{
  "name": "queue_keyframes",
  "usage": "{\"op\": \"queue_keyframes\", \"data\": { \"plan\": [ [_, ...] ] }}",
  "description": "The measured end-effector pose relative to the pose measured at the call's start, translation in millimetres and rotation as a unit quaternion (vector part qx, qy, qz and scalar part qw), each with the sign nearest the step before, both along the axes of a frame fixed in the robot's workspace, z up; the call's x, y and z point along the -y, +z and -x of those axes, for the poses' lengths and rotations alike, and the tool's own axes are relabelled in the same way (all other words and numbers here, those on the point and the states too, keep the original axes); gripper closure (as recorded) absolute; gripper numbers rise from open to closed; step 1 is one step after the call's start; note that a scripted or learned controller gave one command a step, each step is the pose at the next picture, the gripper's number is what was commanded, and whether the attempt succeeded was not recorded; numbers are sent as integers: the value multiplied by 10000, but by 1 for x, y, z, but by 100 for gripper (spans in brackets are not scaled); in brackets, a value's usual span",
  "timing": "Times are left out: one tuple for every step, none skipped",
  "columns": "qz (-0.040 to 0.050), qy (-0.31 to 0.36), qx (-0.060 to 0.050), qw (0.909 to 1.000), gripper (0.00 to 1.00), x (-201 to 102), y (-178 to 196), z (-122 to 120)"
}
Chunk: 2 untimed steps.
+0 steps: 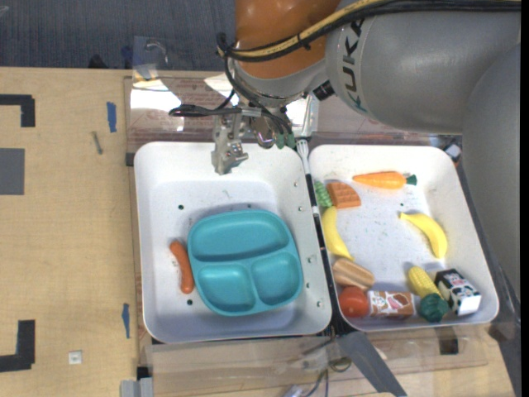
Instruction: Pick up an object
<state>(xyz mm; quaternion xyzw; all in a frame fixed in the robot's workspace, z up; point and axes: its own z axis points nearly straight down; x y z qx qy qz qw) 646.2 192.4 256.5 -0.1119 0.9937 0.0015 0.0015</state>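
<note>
Sausage point(183, 268) lies beside the teal tray point(245, 260) in the left bin point(157, 172); whether the jaws are clenched, I cannot tell.

Both bins point(157, 222) looking like smooth white plastic w/ a slight sheen. Teal tray point(244, 260) showing matt plastic. Toy bananas point(427, 231), carrot point(380, 179), sausage point(182, 266) looking like glossy plastic. Bench top point(62, 238) reading as matt pale wood. Arm point(430, 52) shell showing smooth grey finish, orange band point(281, 15) shining glossy. Gripper point(227, 151) parts looking like bare metal.
</note>
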Motion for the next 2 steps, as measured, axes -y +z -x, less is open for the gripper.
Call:
{"op": "queue_keyframes", "data": {
  "plan": [
    [0, -146, -12, 9999, 100, -35, -48, -19],
    [-7, 556, 67, 9984, 100, -17, 36, -22]
  ]
}}
